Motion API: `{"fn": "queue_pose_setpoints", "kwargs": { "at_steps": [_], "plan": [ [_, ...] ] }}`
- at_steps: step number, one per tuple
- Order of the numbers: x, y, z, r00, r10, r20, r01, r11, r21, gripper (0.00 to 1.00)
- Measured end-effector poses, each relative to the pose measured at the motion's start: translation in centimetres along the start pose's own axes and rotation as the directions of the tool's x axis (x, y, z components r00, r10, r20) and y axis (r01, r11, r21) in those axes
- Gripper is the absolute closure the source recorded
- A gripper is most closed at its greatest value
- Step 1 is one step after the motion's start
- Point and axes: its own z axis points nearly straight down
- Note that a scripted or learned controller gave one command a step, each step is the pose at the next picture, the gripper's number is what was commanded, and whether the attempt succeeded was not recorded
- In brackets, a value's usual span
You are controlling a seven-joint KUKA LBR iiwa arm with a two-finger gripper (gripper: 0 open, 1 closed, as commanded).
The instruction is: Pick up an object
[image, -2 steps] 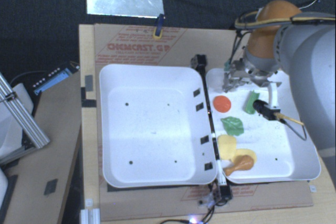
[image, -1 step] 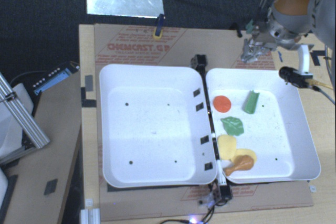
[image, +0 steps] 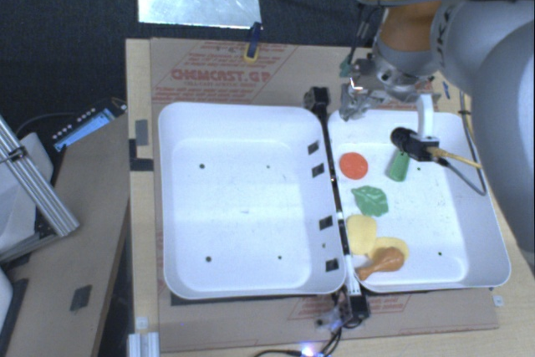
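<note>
Big grey arm reaching in from the right, wrist hanging over the far left corner of the right bin; the left bin sits alongside, the two rims touching down the middle. The gripper hovers just above that far corner, close to the shared rim; from this slant I cannot tell whether the claw is apart or together, and I see nothing held in it.

Everything I could pick lies in the right bin, along its left half: the yellow piece near the front; touching it, the orange-brown piece on its near side; the green leaf just beyond the yellow one; the red disc closest to the claw; the green cylinder just to its right.

My worries: a straight drop from here would likely land on the bin wall or bare floor, not on an object; the red disc looks flat, so the claw could skate over it; the yellow and orange-brown pieces touch, so a grab there might nudge one away or pinch both; the cylinder may roll aside if struck off-centre.
</note>
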Motion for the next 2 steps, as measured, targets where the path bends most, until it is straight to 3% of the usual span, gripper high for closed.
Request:
{"fn": "queue_pose_setpoints", "kwargs": {
  "at_steps": [1,2],
  "plan": [
    [9.4,0.2,-8.8,1.000,-0.005,-0.001,0.005,1.000,-0.012,1.00],
    [16.4,0.1,-9.7,1.000,-0.002,-0.002,0.002,1.000,-0.005,1.00]
  ]
}}
